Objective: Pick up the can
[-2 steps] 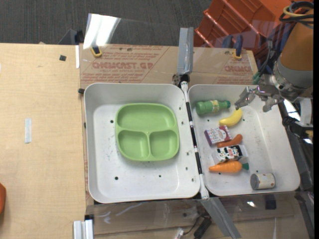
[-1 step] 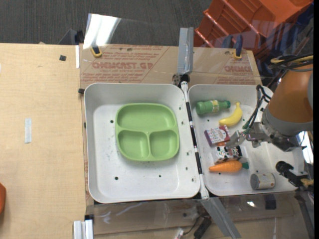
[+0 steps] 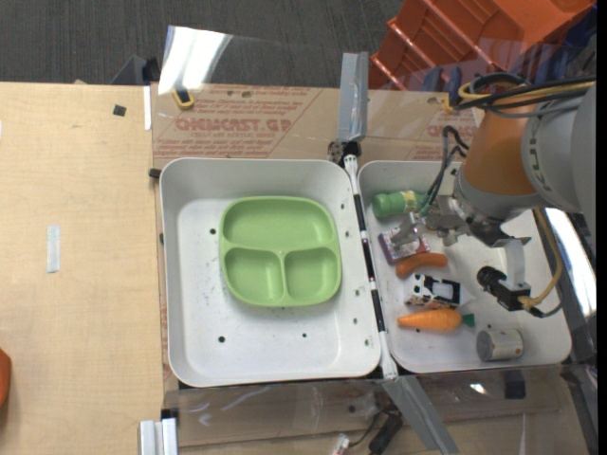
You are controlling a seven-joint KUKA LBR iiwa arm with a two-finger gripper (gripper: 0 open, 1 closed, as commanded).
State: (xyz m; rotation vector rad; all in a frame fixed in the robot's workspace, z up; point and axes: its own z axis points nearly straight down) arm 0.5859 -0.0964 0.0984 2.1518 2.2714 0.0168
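The can (image 3: 500,344) is a small grey cylinder lying on its side in the front right corner of the right bin (image 3: 560,349). My gripper (image 3: 414,231) hangs low over the left half of that bin, just above a purple packet (image 3: 396,246). It is well to the back left of the can and apart from it. The grey arm with its orange band (image 3: 503,154) reaches in from the right and covers the bin's back right part.
Also in the right bin are a green bottle (image 3: 394,202), a red sausage (image 3: 420,264), a black-and-white toy cow (image 3: 434,292) and an orange carrot (image 3: 431,320). A green divided plate (image 3: 281,249) lies in the left bin (image 3: 190,349). A black cable fitting (image 3: 503,290) hangs above the can.
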